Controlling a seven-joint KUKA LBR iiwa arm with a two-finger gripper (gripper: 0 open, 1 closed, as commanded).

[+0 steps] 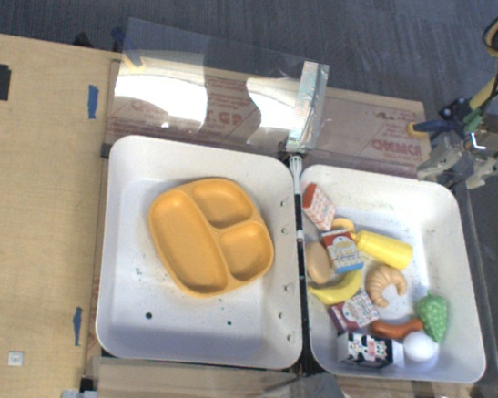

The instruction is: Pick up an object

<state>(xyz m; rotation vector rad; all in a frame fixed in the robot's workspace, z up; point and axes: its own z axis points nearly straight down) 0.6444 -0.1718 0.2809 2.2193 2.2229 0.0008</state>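
With the gripper [463, 168] jaws spread and holding nothing, the yellow plastic mustard bottle [385, 249] lies below-left of them; descend squarely over its body before closing.

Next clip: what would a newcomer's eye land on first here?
Probably the orange divided plate, lying alone in the left bin. Next, the jumble of toy food crowding the right bin, with a yellow bottle, a croissant and a white egg among it. The gripper hangs over that bin's far right corner.
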